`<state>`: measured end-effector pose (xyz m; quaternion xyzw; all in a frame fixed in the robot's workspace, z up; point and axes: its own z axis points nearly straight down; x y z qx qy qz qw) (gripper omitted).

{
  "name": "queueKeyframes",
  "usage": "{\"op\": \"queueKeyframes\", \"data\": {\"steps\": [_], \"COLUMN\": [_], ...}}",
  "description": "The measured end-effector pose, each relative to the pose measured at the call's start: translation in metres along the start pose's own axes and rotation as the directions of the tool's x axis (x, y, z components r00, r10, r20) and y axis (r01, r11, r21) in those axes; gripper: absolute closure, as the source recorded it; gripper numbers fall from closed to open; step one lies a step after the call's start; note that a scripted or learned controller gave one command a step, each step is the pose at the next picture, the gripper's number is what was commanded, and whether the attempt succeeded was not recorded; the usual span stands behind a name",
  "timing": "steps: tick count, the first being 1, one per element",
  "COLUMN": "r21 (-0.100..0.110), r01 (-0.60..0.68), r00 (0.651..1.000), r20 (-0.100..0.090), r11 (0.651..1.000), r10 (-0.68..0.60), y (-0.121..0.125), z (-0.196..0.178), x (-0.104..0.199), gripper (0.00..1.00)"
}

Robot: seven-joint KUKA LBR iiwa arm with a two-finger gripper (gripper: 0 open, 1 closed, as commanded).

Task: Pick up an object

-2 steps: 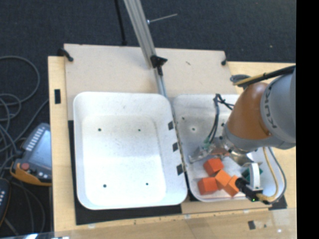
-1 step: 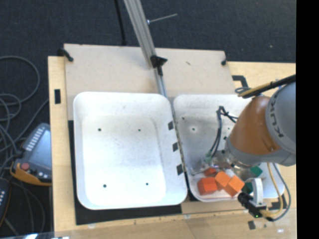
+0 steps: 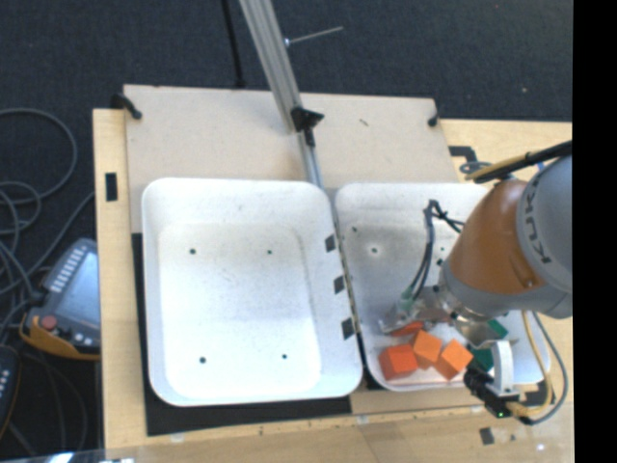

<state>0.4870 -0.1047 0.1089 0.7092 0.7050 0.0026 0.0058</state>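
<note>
Arm [image 3: 501,249] is reaching into the right bin [image 3: 386,220]; claw [image 3: 424,321] is hovering over orange blocks [image 3: 424,353] at near edge, its opening impossible to judge

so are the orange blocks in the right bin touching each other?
Touching. The camera view shows the orange blocks bunched edge to edge near the right bin's front wall, no gap.

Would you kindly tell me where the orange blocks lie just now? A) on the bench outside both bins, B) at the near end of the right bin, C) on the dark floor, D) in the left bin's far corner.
B: the orange blocks sit clustered at the near end of the right bin, just below the arm.
</note>
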Motion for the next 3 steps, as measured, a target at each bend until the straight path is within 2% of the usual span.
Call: {"op": "queueKeyframes", "data": {"steps": [1, 2, 3], "r21": [0.003, 0.012, 0.008], "r01": [0.016, 0.015, 0.010], "r00": [1.000, 1.000, 1.000], "r20": [-0.007, -0.007, -0.006], "r11": [1.000, 1.000, 1.000], "r10": [-0.016, -0.015, -0.010], "y": [0.000, 0.013, -0.002], "z": [-0.092, -0.088, -0.131], "x": [0.085, 0.158, 0.162], "gripper": [1.00, 1.00, 1.00]}}
